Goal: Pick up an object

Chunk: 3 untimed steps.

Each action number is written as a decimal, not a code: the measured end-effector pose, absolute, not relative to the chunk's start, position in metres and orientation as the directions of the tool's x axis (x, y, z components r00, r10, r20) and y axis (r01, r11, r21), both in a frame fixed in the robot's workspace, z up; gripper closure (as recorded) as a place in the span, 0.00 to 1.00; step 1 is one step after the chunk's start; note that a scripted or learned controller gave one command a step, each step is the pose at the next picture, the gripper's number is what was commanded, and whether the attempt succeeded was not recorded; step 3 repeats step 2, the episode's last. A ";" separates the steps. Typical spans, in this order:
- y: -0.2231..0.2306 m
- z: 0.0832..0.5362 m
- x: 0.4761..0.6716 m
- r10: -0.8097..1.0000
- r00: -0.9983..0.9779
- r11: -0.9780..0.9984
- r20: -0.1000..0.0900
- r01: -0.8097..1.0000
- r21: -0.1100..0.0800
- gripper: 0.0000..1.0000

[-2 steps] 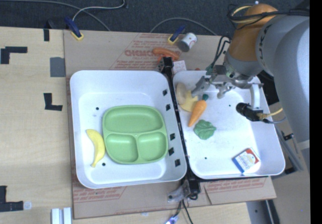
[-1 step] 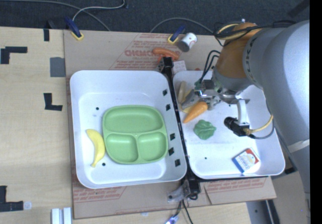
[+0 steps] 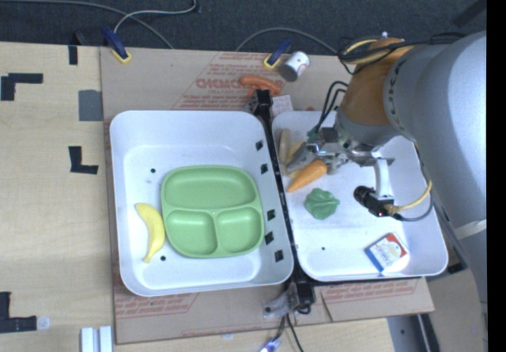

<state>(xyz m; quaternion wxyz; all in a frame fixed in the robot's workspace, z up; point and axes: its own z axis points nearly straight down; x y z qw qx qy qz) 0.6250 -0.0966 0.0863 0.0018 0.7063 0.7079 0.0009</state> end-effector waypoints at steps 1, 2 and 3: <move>-0.096 0.097 0.626 1.000 -0.003 0.003 0.000 1.000 0.005 1.00; -0.038 0.185 0.610 1.000 -0.003 0.003 0.001 1.000 0.001 1.00; -0.038 0.185 0.610 1.000 -0.003 0.003 0.001 1.000 0.001 1.00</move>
